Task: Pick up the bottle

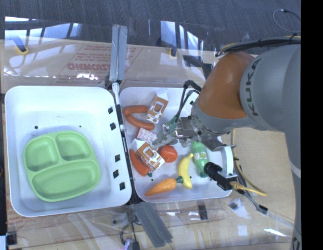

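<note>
The bottle [198, 157] is small and green with a pale label. It lies in the right bin [131, 99] near the bin's right wall, just right of a yellow banana [185, 171]. My gripper [170, 134] hangs low over the middle of that bin, left of the bottle and a little farther back, above a small red-and-white carton [147, 135] and a red tomato [169, 153]. Nothing shows between the gripper and the bottle, and they are apart. The grey arm with its orange band [226, 87] hides the bin's back right corner.
Crowded into the right bin are two sausages [138, 116], a carton [157, 108] at the back, another carton [151, 158], a red piece [135, 163] and a carrot [162, 186] in front. The left bin [15, 139] holds a green divided plate [60, 165].
</note>
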{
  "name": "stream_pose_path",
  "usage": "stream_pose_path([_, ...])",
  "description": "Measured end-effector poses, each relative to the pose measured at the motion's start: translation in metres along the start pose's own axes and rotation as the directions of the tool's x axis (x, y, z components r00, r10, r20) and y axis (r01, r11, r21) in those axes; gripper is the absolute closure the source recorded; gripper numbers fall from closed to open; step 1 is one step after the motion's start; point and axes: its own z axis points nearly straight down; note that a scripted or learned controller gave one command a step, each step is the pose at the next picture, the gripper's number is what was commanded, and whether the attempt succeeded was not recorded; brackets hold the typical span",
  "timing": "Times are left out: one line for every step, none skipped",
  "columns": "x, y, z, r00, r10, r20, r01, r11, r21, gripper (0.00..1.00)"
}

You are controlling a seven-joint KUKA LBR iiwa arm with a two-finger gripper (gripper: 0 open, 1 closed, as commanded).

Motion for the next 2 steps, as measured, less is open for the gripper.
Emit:
stream_pose_path([-0.073,-0.020,0.020,0.991,0.136,0.000,-0.136,0.991,0.000,0.00])
stream_pose_path([-0.113,-0.001,0.085,0.992,0.124,0.011,-0.123,0.992,-0.033,0.00])
